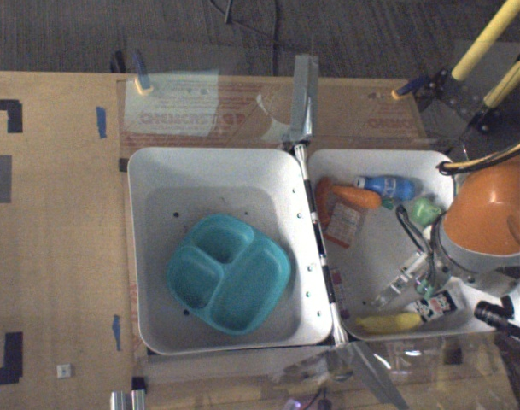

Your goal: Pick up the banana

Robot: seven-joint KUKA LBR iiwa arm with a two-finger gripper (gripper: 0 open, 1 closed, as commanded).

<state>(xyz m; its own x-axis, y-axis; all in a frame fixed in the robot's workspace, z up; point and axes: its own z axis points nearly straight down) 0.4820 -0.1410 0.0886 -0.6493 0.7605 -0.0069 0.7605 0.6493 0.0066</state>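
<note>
Banana (389,322) lies on its side along the near wall of the right bin (372,162), close to the bin's near-right corner, with its length running roughly left to right. Just to its right sits a small black-and-white packet (436,306), touching or nearly touching the banana's end. The claw (402,282) hangs above the bin floor just beyond the banana, its pale fingers slanting down toward the near left; whether they are released or clenched cannot be told, and nothing shows between them. Behind it rises the arm's orange band (490,213), which covers the right side of the bin.

At the far side of the same bin lie an orange carrot-shaped toy (355,196), a blue bottle (388,185) just beyond it, and a green object (426,209) beside the arm. A flat red-and-white packet (341,222) rests near the bin's left wall, touching the carrot toy.

The left bin (157,314) holds a teal divided plate (230,273) with three compartments, set toward its near side. Both bins stand side by side on the wooden surface (55,254), which carries strips of blue tape (101,122) and black markings (7,115).
</note>
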